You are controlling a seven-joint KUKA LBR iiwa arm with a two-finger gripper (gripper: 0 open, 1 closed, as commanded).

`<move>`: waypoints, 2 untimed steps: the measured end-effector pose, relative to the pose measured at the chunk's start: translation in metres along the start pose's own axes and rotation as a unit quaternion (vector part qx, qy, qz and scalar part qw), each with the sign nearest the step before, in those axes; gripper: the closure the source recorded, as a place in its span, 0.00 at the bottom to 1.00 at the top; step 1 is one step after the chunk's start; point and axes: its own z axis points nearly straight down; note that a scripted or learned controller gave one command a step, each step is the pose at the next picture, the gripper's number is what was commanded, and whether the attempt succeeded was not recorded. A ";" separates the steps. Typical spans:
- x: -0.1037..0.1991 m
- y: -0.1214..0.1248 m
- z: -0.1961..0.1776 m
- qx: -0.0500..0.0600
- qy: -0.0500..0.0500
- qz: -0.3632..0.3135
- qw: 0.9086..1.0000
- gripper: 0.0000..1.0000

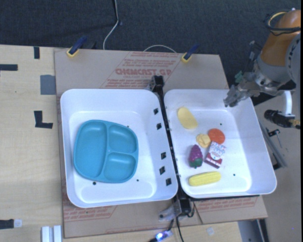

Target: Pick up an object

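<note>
Cardboard point(141, 69) under both bins point(111, 100) | wooden bench point(20, 135) | dark carpet point(50, 9) behind

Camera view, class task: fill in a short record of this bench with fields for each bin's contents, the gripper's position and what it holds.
left bin: blue divided plate
right bin: yellow lemon-like toy, orange round toy, purple eggplant toy, red and white carton, corn cob
gripper: above the right bin's far right corner
held: nothing visible between its fingers
</note>
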 end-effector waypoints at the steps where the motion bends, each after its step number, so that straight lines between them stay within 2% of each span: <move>1: -0.002 0.003 -0.063 -0.001 0.000 0.000 1.000 1.00; 2: -0.002 0.003 -0.065 0.003 0.000 0.000 1.000 1.00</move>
